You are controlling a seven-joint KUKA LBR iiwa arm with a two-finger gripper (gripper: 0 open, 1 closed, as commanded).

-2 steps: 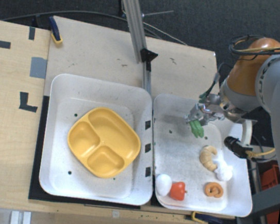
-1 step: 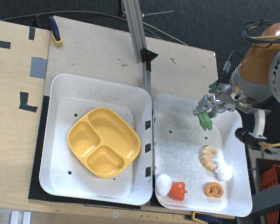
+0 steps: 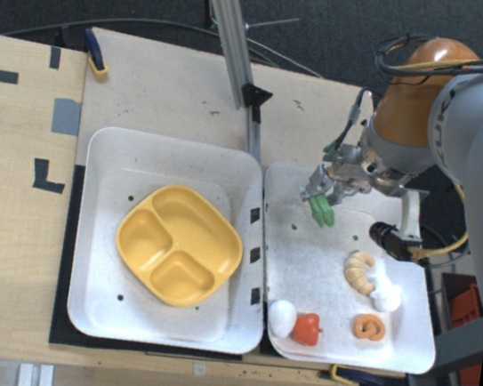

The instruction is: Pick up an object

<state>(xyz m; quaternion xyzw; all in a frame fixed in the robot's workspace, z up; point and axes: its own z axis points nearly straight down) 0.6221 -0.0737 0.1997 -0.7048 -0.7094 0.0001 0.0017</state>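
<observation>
**Ana:** While the arm [image 3: 434,108] reaches in from the right, where does the gripper [image 3: 324,194] sit?

**Ben:** Over the far part of the right bin [image 3: 303,260], close to the wall it shares with the left bin [image 3: 102,221]. A small green piece [image 3: 321,210] shows right at its fingertips.

**Ana:** Is it holding that piece?

**Ben:** I judge yes: the fingers look clenched on its upper end, and the rest hangs out below them, toward the near side. Its long axis runs roughly from far to near, slightly slanted. Whether it is off the floor of the bin I cannot tell.

**Ana:** What else is nearby?

**Ben:** A pale curled pastry [image 3: 359,271] with a white lump [image 3: 385,295] touching it, a small orange ring [image 3: 369,327], and at the near edge a white egg [image 3: 281,314] just beside a red pepper [image 3: 307,329]. All lie well apart from the gripper, toward the near side.

**Ana:** And room to move?

**Ben:** The bin floor around the green piece is bare, so straight up looks free. The shared wall is the close edge; a drift to the left could catch it. The yellow divided plate [image 3: 180,245] in the left bin is out of the way.
</observation>
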